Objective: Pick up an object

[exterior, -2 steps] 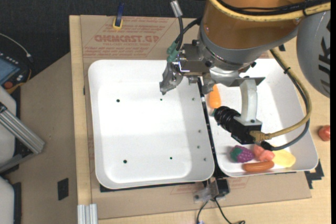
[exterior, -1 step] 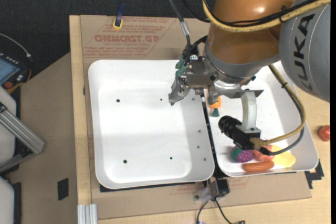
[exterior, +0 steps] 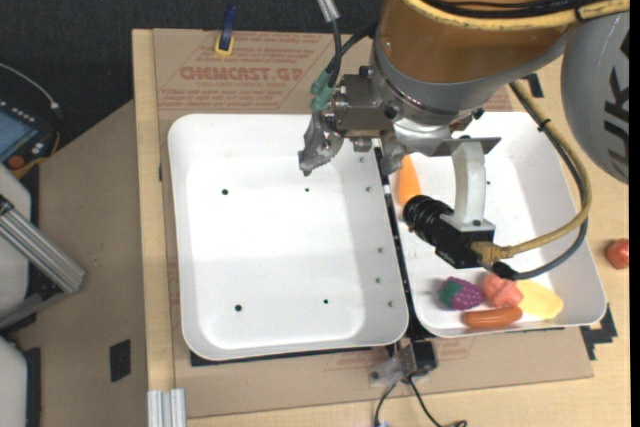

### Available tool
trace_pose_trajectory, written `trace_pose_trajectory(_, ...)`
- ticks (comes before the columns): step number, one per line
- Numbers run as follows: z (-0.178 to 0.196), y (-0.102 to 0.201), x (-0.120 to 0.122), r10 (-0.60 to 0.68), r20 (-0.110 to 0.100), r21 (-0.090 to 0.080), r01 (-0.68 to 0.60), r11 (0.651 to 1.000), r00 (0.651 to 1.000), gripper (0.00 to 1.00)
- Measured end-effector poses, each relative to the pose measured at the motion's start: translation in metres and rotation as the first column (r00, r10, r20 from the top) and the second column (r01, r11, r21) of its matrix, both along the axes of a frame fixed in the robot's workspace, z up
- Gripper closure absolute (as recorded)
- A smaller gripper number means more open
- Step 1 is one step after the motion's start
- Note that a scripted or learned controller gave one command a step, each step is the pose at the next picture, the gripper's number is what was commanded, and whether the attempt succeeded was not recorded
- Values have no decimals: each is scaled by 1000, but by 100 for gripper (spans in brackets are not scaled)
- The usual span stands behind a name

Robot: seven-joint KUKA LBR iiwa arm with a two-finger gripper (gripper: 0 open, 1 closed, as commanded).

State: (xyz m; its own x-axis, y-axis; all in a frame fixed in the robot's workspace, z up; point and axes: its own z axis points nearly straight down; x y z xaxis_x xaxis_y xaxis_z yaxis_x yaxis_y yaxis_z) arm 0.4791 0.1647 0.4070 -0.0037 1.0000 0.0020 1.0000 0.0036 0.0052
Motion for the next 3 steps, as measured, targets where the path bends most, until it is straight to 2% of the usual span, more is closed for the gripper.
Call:
trace_pose_trajectory(1,-83,-67,0,-8,-12,-4,8,1000,1000,0)
trace_pose_trajectory(2,-62,-68,0,-4,-4,-2,4,1000,1000,0)
trace_pose_trajectory(3,-4,-27,0,-1,-1,-1,1,1000,1000,0)
